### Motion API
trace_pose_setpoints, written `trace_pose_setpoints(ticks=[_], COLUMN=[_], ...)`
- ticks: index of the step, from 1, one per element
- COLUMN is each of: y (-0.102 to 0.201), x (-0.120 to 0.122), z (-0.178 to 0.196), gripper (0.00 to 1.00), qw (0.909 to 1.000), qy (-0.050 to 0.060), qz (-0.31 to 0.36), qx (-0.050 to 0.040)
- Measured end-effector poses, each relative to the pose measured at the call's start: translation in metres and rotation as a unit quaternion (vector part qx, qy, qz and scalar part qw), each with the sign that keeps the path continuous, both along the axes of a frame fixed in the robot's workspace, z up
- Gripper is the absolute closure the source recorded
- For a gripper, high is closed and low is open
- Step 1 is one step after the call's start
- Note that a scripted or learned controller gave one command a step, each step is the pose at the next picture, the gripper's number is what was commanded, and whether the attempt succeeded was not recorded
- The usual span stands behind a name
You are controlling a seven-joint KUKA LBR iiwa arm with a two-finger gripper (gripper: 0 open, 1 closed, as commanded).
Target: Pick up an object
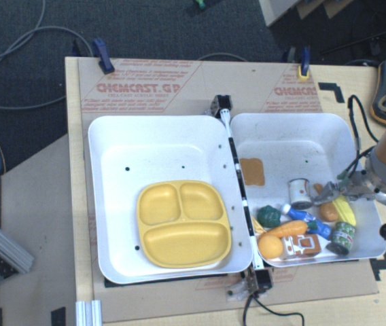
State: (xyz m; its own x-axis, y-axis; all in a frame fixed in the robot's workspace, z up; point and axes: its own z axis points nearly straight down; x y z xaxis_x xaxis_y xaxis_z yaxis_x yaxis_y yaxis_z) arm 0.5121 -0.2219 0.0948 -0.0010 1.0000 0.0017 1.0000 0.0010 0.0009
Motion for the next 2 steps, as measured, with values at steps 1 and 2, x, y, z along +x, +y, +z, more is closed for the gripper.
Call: trace_pose_setpoints(ticks=[1,2], y=[0.069,0.143], x=[0.097,0.044], z=[0.001,0.095], gripper=[1.0,1.0], qw=[1.0,1.0], qy=[-0.004,-0.001], qz=[0.005,0.003], qx=[-0.0002,0.0006])
